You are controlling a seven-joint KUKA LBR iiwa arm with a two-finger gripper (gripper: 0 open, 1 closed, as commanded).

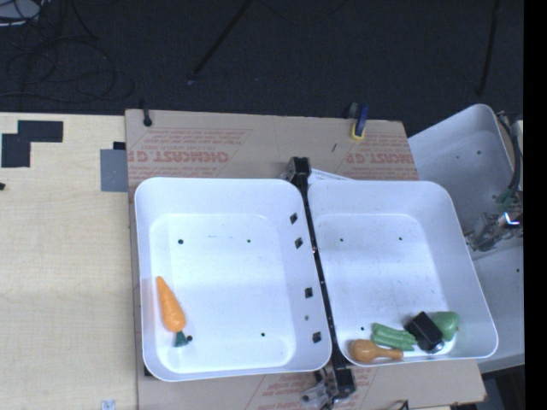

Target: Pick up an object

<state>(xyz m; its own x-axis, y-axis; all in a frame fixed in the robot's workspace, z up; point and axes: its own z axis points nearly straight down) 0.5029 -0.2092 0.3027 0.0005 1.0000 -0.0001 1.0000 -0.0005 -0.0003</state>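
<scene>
At lower left of the frame, a toy carrot [170,307] lies in the left bin [218,196]. In the right bin's [385,196] lower right corner cluster an orange pear-shaped toy [373,351], a green pea pod [393,337], a black block [425,330] and a green toy [445,321].

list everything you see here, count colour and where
shallow white plastic bins: two, white, side by side on the cardboard
orange toy carrot: one, orange with dark green tip, left bin, front left corner
green toy vegetable: one, green, right bin, front edge
tan pear-shaped toy: one, orange-tan, right bin, front edge, beside the green one
black block: one, black, right bin, front right
round green toy: one, green, behind the black block
brown cardboard sheet: one, under the bins
</scene>
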